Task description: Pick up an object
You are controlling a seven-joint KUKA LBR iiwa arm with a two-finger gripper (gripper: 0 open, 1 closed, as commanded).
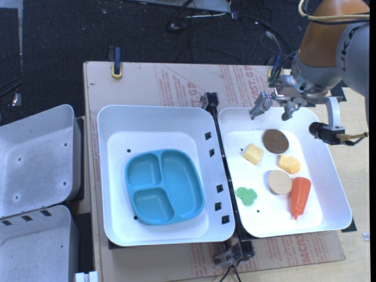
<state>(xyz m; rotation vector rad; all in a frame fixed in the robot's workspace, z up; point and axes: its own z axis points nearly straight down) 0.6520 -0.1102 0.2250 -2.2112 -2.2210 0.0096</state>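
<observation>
The fingers of the gripper were spread wide with nothing between them, poised over the far rim of the right bin, above and apart from the objects lying in it. Nearest beneath them sat a round brown disc, with a pale yellow block just to its left and a ridged yellow piece just below it. Further toward the near wall lay a tan round piece, touching or nearly touching an orange carrot-like item, and a small green piece well to their left. The exact make of these small items was hard to tell. Behind the fingers, the wrist was a tangle of metal and cable, and the arm's orange band and grey casing were cut off at the frame's right edge. In the left bin rested a blue divided tray. Both bins stood on the bench, whose far left corner carried a blue and yellow clamp.
</observation>
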